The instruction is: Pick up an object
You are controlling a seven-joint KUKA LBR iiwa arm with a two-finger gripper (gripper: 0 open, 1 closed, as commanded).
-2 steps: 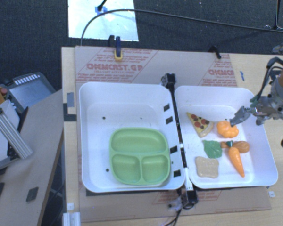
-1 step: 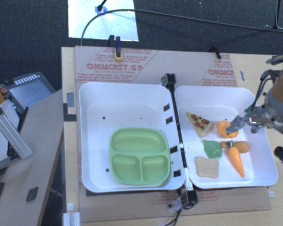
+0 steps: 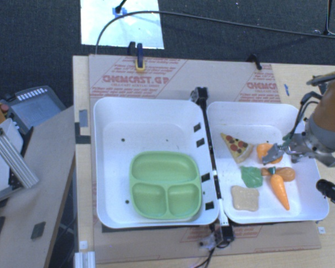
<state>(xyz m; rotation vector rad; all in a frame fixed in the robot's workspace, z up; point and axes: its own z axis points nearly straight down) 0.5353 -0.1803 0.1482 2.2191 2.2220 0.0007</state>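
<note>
Gripper: the grey two-finger gripper is seen inside the right white bin, near its right wall. It is reached in from the right by the grey arm with the orange band.
Jaws: the fingertips are lowered onto a small round orange object. How far the jaws are parted cannot be told, because they are small and blurred; the orange object is touched or partly covered, but it is not clearly seen between the fingers.
Task's thing: the orange object is placed about in the middle of the right bin, just beside the triangular pizza-slice toy with red spots.
Other objects in right bin: a green leafy plastic piece is found just below the pizza slice. An orange toy carrot with a green top is laid toward the near right corner. A second orange rounded piece is touching the carrot's top. A beige slice of toy bread is laid near the front edge.
Left bin: a light green plastic tray with three compartments is placed toward the front of the left white bin.
Hidden or unclear: the right part of the small orange object is covered by the fingertips. The arm is cut off at the right border.
</note>
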